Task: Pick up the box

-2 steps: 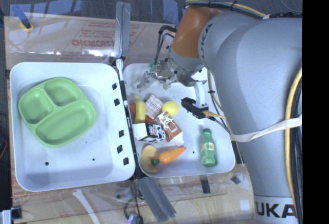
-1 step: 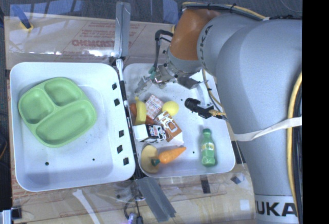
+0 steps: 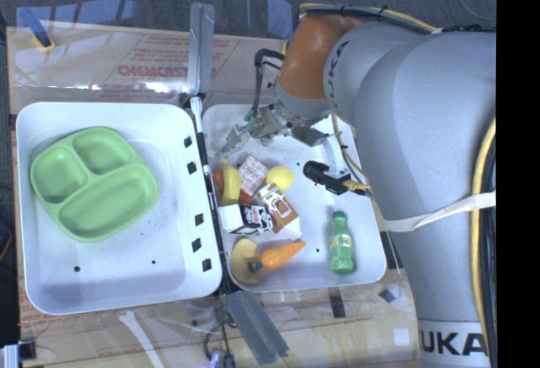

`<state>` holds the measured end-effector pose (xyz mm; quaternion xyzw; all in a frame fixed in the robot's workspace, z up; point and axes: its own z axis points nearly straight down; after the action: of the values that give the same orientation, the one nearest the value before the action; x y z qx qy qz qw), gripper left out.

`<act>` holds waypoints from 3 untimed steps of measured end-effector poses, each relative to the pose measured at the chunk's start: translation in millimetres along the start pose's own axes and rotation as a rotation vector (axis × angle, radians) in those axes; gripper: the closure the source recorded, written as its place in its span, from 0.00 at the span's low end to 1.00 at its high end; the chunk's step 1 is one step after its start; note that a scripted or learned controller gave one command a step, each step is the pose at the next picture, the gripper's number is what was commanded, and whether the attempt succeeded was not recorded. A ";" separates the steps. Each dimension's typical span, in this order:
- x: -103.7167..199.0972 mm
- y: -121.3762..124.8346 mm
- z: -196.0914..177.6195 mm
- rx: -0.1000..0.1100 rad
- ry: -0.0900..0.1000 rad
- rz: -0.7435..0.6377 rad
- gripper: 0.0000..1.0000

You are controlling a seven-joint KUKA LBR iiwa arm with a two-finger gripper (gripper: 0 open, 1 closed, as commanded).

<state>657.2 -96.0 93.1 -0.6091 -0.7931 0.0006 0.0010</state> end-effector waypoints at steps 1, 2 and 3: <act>0.0 0.0 0.0 0.000 0.000 0.000 0.00; 0.0 0.0 0.0 0.000 0.000 0.000 0.00; -34.1 -9.1 -64.2 -0.002 -0.002 0.258 0.00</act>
<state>657.3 -131.3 157.3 -0.7059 -0.7083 0.0005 -0.0002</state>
